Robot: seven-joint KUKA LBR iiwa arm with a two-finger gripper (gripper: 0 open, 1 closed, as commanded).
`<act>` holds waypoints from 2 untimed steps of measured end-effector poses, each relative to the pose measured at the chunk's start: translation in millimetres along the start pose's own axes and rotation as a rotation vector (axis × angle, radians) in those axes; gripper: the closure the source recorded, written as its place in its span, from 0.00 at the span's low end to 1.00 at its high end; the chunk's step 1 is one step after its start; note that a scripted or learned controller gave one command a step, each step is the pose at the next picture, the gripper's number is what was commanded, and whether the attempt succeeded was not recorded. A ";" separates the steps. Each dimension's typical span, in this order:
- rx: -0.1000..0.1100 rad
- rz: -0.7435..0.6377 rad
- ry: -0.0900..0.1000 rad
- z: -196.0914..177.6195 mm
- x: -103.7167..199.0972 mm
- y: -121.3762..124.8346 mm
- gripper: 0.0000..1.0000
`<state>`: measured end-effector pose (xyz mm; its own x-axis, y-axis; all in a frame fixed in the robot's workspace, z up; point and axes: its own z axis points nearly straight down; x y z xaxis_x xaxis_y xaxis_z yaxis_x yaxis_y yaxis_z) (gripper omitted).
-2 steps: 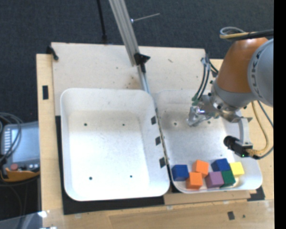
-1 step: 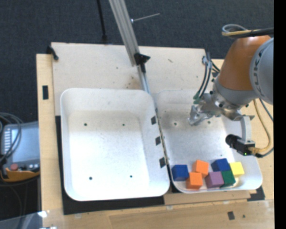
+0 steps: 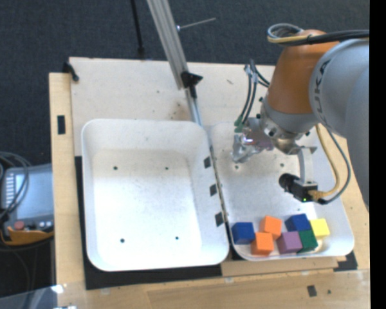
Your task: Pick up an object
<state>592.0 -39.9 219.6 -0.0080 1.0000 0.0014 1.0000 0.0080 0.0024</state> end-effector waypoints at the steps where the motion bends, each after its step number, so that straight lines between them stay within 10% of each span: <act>1: 0.000 0.000 0.001 -7.3 56.4 12.3 1.00; 2: 0.001 0.000 0.000 -3.7 114.8 17.8 1.00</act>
